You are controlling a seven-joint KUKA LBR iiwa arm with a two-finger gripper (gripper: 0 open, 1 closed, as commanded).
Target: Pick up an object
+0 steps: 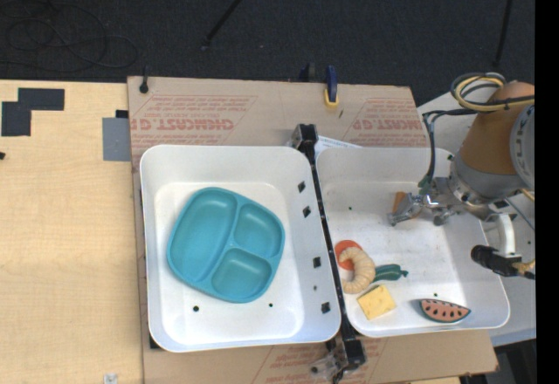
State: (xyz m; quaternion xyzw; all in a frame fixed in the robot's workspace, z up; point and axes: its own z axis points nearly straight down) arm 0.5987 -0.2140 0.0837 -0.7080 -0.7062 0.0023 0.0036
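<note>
Here, two white bins (pixel 157 199) rest on cardboard (pixel 218 116) over a wooden bench (pixel 61 243).

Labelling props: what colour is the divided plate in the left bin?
Teal-blue plate, camera view.

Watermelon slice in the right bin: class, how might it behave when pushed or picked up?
The watermelon slice lies flat, so it would probably slide, not roll. It looks like thin toy food, likely light and stiff. Lying low near the bin wall, it may be hard to pinch.
</note>
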